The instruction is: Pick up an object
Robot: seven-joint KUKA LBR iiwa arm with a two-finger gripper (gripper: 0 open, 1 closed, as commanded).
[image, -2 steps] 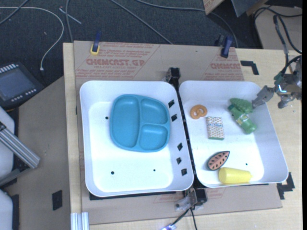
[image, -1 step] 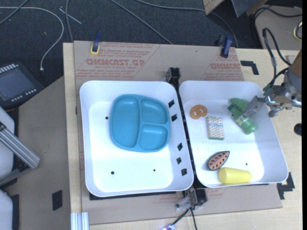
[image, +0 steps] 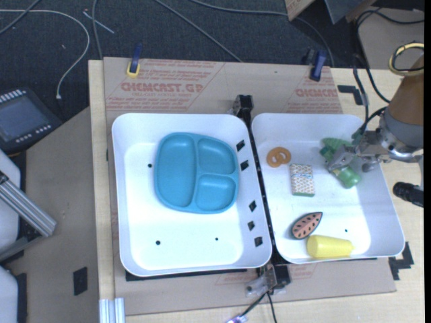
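Robot arm is reaching in from right, over right bin. Claw is sitting low at green toy near bin's far right side. Claw is touching green toy, but cannot tell if it is grabbing it. Orange ring, little striped block, brown spotted oval and yellow block are lying in same bin. Blue plate is resting in left bin.

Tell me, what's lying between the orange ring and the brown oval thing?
In the camera view, a small patterned block lies between the ring and the oval.
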